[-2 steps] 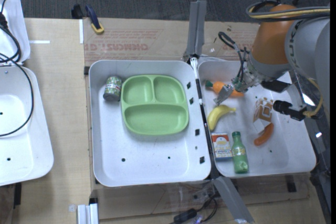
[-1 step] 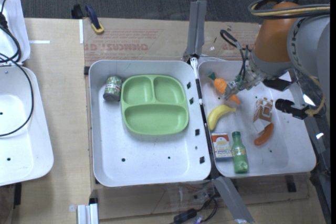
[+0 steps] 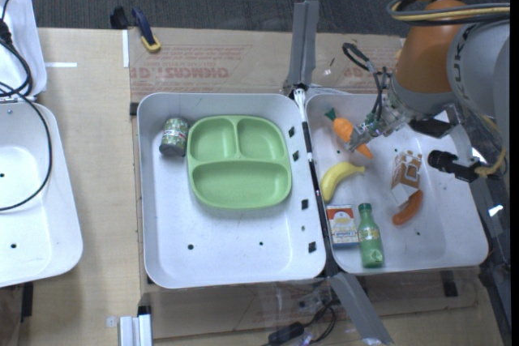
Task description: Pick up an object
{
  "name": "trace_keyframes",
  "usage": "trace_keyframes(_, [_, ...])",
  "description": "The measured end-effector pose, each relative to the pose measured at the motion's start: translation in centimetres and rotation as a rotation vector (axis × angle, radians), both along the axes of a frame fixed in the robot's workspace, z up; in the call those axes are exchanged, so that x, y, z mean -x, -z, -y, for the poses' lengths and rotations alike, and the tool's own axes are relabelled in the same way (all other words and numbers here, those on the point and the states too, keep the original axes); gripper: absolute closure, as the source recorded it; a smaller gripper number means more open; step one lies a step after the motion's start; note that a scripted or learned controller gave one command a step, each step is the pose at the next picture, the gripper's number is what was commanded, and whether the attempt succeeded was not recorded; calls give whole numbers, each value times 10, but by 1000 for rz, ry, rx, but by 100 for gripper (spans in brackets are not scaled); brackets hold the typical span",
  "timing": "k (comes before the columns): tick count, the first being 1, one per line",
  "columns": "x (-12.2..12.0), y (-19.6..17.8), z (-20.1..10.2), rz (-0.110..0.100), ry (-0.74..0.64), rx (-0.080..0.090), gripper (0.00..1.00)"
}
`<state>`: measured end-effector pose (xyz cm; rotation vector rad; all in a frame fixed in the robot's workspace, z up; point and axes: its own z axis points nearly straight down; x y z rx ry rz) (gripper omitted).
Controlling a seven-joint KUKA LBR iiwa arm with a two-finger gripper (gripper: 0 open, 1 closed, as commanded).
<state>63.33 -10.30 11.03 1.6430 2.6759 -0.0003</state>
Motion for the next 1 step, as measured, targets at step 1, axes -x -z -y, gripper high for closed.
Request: trace_keyframes(1, [-13, -124, -34, 1, 128, 1, 100])
